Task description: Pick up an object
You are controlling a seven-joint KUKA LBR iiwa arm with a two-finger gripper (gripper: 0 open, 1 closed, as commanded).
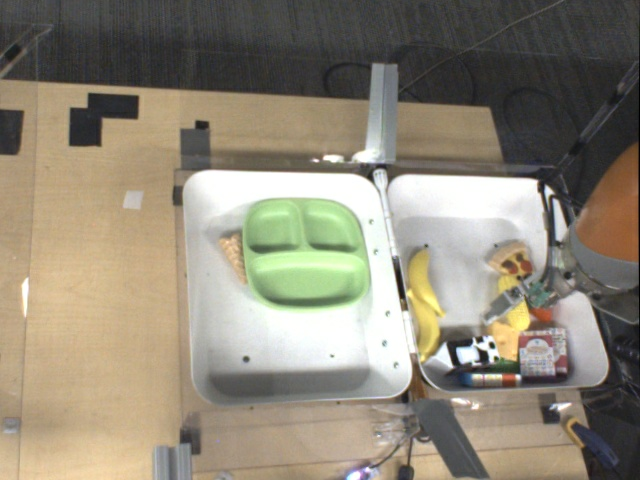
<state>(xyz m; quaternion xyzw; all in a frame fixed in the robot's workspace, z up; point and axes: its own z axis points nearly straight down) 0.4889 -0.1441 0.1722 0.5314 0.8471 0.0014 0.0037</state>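
My gripper [518, 299] reaches in from the right and hangs low over the right bin [455, 218], among the toys at its right side. Directly beneath and around it lie a yellow toy piece [516, 317] and a small orange piece [542, 315]. A pizza slice toy [512, 260] lies just behind the gripper. A banana [425, 303] lies along the bin's left wall. At the front are a red box [543, 354], a black and white toy [472, 349] and a marker [487, 377].
The left bin [210, 348] holds a green divided plate [303, 251] with a tan waffle-like piece [233, 256] at its left edge. The arm's orange band [612, 208] sits over the right bin's right wall. A metal post [382, 108] stands behind the bins.
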